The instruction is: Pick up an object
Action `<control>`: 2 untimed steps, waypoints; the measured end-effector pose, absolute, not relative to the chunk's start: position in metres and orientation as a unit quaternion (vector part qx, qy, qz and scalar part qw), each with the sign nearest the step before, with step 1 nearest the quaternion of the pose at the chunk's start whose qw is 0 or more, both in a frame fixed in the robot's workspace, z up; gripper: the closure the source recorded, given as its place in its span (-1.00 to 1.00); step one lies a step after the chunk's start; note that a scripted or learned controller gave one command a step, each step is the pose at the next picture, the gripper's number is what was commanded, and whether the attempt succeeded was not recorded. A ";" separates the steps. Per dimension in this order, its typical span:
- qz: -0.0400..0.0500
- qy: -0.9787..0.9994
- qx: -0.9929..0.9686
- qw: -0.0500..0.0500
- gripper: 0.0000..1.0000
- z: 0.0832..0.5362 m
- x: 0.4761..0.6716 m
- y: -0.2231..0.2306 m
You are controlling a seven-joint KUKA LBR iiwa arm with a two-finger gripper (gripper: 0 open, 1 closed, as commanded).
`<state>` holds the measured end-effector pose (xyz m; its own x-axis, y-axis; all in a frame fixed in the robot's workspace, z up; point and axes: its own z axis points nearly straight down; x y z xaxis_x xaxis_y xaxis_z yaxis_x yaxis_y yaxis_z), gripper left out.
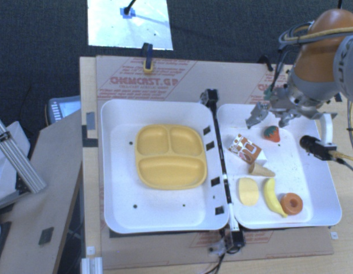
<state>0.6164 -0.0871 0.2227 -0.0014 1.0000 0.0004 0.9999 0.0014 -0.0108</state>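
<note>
My gripper (272, 117) hangs over the far part of the right bin (319, 170), its two grey fingers spread open with nothing between them. Just below it lies a small red strawberry (272, 133). Nearer the bin's middle sits a red and white patterned block (245, 148) with an ice-cream cone (261, 169) beside it. Toward the front lie a pale yellow slab (248, 191), a banana (273, 196) and an orange ring-shaped piece (291, 203).
The left bin (116, 170) holds a yellow divided plate (168, 156). A black clip strip (217, 153) runs between the two bins. A black cable connector (315, 146) hangs at the right bin's right side. A cardboard sheet (165, 76) lies under both bins.
</note>
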 end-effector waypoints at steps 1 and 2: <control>0.000 -0.708 -0.706 -0.001 -1.00 0.230 0.619 -0.087; 0.000 -0.709 -0.706 0.000 -1.00 0.187 0.622 -0.082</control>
